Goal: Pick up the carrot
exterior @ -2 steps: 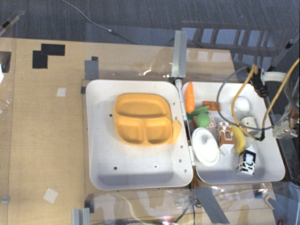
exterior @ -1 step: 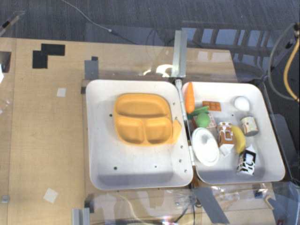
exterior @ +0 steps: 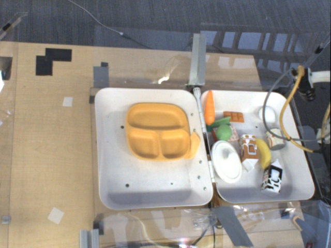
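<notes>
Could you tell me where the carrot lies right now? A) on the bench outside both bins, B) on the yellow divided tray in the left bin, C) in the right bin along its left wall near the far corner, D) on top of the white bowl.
C: the carrot lies in the right bin, against its left wall near the far corner.

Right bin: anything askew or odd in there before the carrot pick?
Nothing spilled or broken. The carrot lies against the divider wall at the right bin's far left corner, its green top touching a green toy. The small cartons and banana are tumbled together beside the white bowl.
</notes>
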Controlling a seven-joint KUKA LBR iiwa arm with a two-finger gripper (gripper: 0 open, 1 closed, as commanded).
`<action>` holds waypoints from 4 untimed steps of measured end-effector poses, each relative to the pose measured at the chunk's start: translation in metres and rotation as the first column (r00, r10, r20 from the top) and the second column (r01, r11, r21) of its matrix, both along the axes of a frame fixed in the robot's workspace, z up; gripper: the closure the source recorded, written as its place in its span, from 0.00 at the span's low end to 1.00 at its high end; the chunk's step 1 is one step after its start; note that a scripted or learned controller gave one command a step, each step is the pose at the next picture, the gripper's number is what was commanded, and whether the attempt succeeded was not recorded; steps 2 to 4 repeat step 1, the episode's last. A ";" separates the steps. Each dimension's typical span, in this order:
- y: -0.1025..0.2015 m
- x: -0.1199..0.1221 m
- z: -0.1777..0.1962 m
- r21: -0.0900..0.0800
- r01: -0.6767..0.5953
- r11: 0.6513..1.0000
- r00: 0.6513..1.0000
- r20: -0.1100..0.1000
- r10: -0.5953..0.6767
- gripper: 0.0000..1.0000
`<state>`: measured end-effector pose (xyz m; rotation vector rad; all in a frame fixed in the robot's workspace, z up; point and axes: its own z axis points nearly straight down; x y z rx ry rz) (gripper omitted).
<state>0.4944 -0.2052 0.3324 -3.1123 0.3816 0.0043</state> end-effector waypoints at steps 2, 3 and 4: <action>0.033 0.012 -0.201 -0.010 0.022 1.000 1.000 0.014 -0.022 1.00; 0.033 0.012 -0.201 -0.010 0.022 1.000 1.000 0.014 -0.022 1.00; 0.033 0.012 -0.201 -0.010 0.022 1.000 1.000 0.014 -0.022 1.00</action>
